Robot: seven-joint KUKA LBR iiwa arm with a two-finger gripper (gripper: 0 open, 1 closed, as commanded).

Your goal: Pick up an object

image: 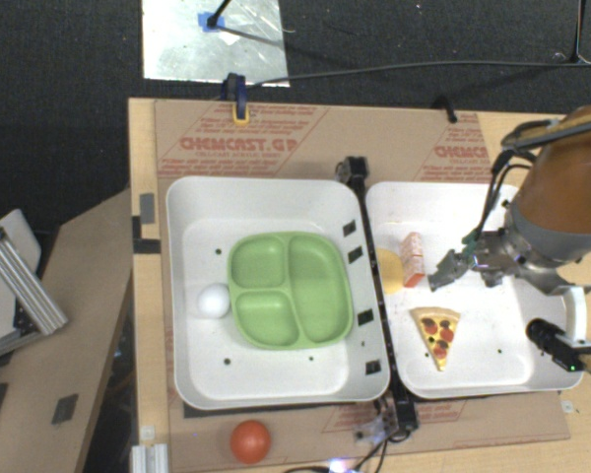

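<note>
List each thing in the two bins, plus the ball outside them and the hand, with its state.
green divided plate: flat in left bin, nothing in its compartments
white ball: in left bin, against the plate's left edge
pizza slice: flat in right bin, tip toward the near rim
orange tube: lying in right bin
red ball: on the bench, outside the bins
hand: over right bin, beside the tube

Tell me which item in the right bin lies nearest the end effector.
The orange-and-white tube, just left of the end effector; the pizza slice lies farther below.
</note>
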